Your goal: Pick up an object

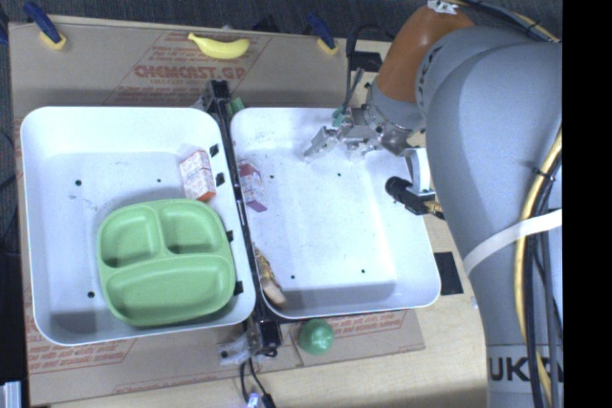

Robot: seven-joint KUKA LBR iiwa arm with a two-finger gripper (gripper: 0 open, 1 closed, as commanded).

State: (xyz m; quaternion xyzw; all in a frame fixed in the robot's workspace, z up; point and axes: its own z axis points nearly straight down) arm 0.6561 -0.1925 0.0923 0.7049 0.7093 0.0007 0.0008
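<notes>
My gripper (pixel 325 139) hovers over the far part of the right bin (pixel 382 287), its silver fingers (pixel 314 148) pointing left. They stand apart with nothing between them. A small purple and red packet (pixel 251 186) lies against this bin's left wall, a short way left of and below the gripper. A brownish object (pixel 268 282) sits in the bin's near left corner. In the left bin (pixel 57 139) lie a green divided plate (pixel 167 261) and a small orange and white carton (pixel 197 175).
A yellow banana (pixel 219 44) lies on the cardboard behind the bins. A green ball (pixel 316 335) rests on the cardboard in front of the right bin. Blue clamps (pixel 45 24) hold the far edge. The grey arm (pixel 488 158) covers the bench's right side.
</notes>
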